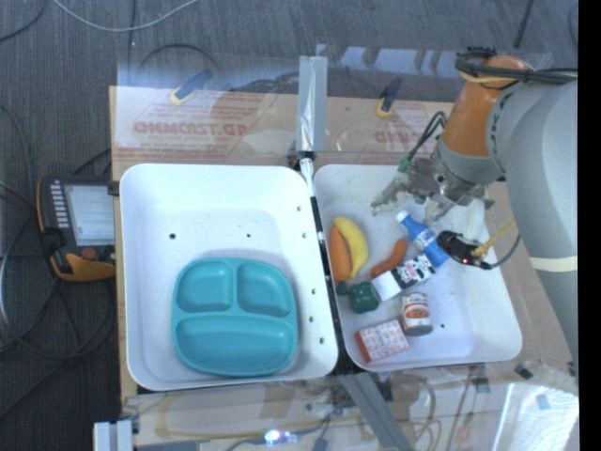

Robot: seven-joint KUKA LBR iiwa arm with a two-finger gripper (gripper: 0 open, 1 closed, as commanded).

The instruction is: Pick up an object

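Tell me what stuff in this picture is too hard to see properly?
- Gripper: blurred in the camera view; whether it is touching anything can't be told.
- Small can: its label is too small to read.
- Red box: its print is too tiny to read.
- Blue bottle: its top end is hidden under the arm's wrist.
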